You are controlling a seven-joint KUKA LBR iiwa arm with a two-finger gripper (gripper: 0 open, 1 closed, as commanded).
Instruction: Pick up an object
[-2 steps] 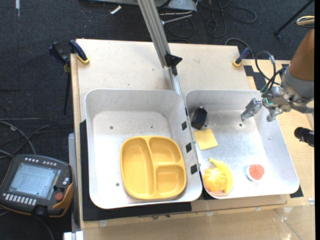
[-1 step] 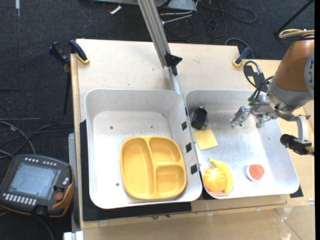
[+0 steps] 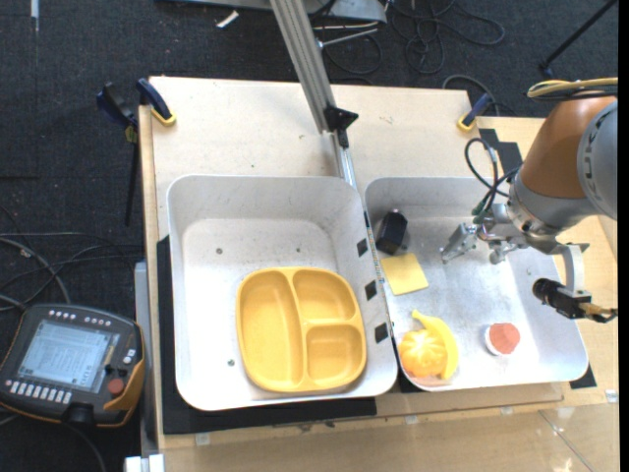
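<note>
where bins sit, two bins (image 3: 197, 214), one tray (image 3: 300, 327)

Bench stock — two white bins: left bin (image 3: 197, 224), right bin (image 3: 550, 347). Left holds one yellow divided tray (image 3: 298, 328). Right holds four items — one black object (image 3: 392, 230), one yellow sponge (image 3: 405, 274), one yellow-orange toy (image 3: 429, 349), one red disc (image 3: 503, 338).

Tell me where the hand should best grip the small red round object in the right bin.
Likely from straight above, fingers across the width of the red round object. It lies flat and alone on the right bin floor, apart from the yellow toy, with room on both sides.
</note>
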